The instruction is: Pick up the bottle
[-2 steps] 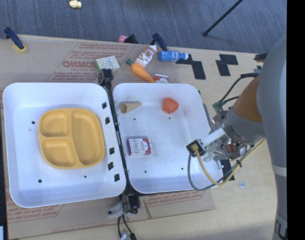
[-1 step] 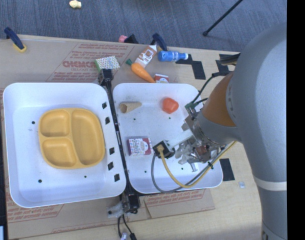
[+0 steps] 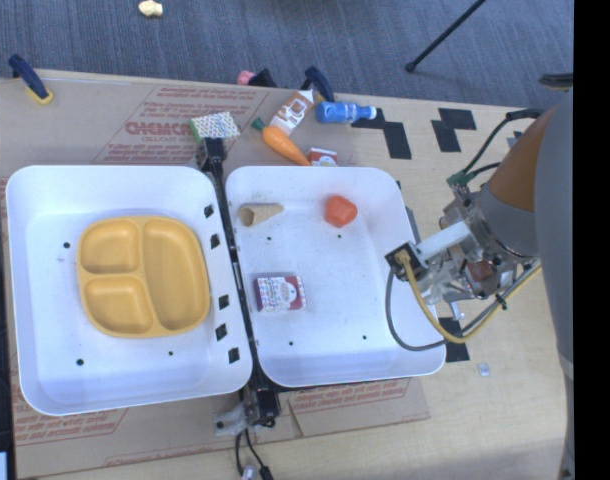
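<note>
— Cardboard is laid over the bench (image 3: 75, 108), and two bins are set on it side by side. Where is the bottle (image 3: 290, 113) found?

— Outside both bins, on the cardboard just behind the right bin (image 3: 370, 353), lying beside a carrot (image 3: 284, 145) and a blue item (image 3: 340, 112).

— And the gripper (image 3: 455, 278)?

— It is held at the right bin's right rim, well apart from the bottle; whether it is released or clenched cannot be told. Nothing is seen grasped.

— Why is a tray (image 3: 143, 274) kept in the left bin (image 3: 35, 368)?

— Probably as a place for sorted items, though that is only judged.
</note>
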